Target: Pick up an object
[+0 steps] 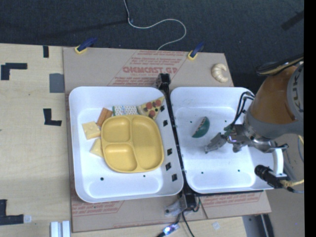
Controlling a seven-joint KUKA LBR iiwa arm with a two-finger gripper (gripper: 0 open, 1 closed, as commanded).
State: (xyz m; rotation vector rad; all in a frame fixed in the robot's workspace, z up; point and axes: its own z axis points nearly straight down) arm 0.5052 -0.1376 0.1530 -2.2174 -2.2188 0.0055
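Lying just left of the claw (213, 147): a watermelon slice (201, 127).

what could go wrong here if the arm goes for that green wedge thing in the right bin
The tool sits beside the green wedge-shaped toy, not over it, so closing now would likely grab nothing. The toy lies loose on the shallow white right bin floor, so a sideways nudge could slide it away towards the divider.
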